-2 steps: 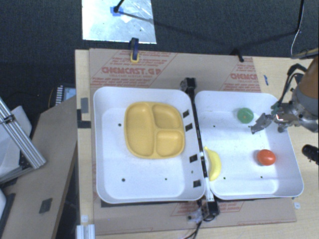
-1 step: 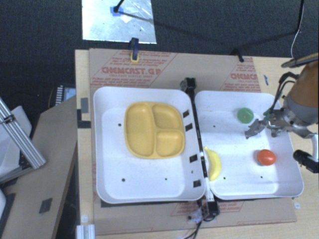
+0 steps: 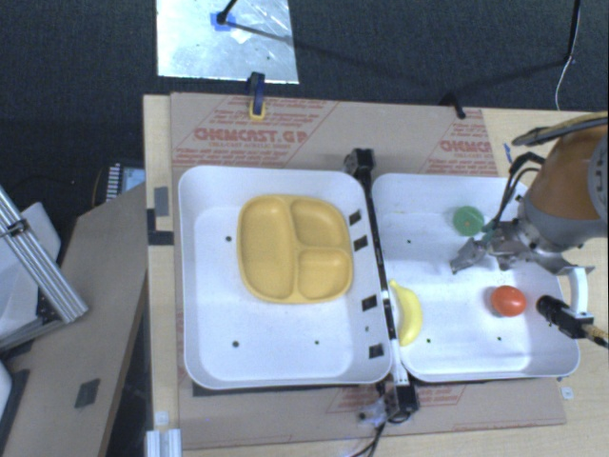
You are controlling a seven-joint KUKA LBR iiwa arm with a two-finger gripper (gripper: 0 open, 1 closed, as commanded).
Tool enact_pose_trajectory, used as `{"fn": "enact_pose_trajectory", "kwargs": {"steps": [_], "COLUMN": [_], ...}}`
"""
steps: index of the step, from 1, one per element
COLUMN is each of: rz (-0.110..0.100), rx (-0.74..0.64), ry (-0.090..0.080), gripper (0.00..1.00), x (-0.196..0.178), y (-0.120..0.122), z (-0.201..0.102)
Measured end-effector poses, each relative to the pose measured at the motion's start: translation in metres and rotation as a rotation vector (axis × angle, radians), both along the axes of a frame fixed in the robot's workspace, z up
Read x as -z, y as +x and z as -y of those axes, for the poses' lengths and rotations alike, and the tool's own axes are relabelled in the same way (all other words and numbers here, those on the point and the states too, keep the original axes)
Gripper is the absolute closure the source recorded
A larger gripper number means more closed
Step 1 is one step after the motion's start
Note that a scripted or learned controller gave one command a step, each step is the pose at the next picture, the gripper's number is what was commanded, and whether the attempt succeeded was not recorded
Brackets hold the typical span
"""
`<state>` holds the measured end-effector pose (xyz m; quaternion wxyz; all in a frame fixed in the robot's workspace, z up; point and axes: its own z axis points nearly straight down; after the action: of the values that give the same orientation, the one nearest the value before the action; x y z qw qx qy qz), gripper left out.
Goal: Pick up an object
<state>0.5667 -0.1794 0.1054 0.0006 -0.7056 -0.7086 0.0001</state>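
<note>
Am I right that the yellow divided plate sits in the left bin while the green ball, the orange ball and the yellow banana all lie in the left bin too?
Not quite. The camera view shows the yellow divided plate in the left bin, but the green ball, the orange ball and the yellow banana all lie in the right bin.
</note>
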Motion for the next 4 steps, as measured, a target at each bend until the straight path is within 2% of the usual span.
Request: {"fn": "enact_pose_trajectory", "kwargs": {"steps": [1, 3, 4], "rz": [0.005, 0.008, 0.010], "rx": [0.000, -0.001, -0.002], "ry": [-0.002, -0.003, -0.004], "gripper": [1.00, 1.00, 1.00], "x": [-0.013, -0.103, -0.167], "y": [0.001, 0.012, 0.009], "z": [0.001, 0.003, 0.003]}}
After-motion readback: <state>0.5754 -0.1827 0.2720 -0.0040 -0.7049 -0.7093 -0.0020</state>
